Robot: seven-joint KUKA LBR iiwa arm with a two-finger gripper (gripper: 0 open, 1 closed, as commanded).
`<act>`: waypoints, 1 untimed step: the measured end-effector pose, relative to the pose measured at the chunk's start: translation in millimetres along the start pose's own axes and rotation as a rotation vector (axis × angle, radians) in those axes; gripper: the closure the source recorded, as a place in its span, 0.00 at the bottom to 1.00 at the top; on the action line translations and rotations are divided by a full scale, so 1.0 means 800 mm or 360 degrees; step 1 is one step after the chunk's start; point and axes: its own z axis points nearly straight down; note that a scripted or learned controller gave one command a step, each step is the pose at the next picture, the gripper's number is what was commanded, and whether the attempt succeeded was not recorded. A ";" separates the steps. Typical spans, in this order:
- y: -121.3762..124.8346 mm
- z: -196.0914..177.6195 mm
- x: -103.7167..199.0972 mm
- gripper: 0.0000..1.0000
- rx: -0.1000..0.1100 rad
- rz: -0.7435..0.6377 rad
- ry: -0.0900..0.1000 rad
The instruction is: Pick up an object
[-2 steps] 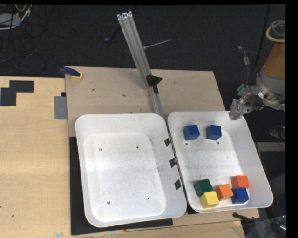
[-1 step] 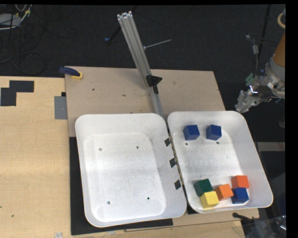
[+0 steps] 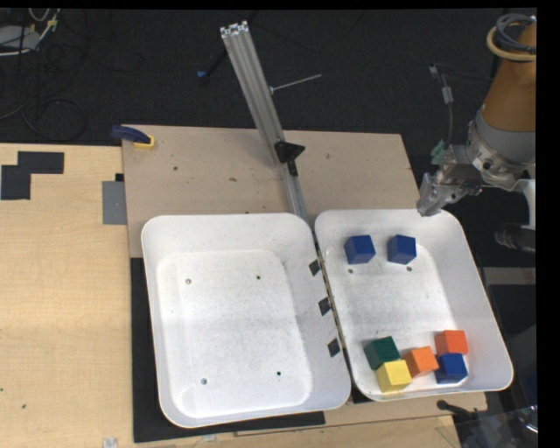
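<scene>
While the gripper hangs over the right bin's far corner, jaws' state unclear, 2 blue cubes sit nearby.

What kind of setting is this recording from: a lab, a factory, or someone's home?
Most likely a robotics lab bench. Two shallow white bins sit side by side, the right one holding small coloured cubes, an aluminium strut rises behind them, and cables trail over the dark floor.
</scene>
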 end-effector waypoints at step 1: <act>0.003 0.010 0.053 1.00 0.0002 0.0001 0.0000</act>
